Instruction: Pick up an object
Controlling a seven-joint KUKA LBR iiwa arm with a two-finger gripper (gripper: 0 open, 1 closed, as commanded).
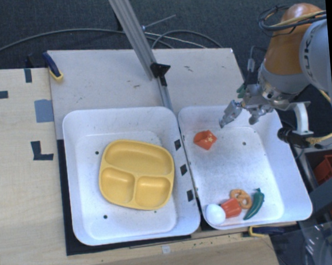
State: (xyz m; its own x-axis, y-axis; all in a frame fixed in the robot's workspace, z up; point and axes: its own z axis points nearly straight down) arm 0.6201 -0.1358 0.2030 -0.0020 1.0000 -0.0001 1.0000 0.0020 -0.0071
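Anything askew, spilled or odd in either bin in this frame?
Nothing stands out. The yellow tray lies flat in the left bin. In the right bin, a red block sits alone and small toys cluster at the near edge. The hand hovers above the block.

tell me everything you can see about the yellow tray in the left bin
The yellow tray is a rounded-corner divided plate, plastic by its look, with three compartments: one long section along its upper side and two smaller ones below. All three look empty. It lies flat and right side up, turned slightly clockwise, on the floor of the left bin, roughly at its middle. Nothing else touches it; the hand is over the right bin, well away.
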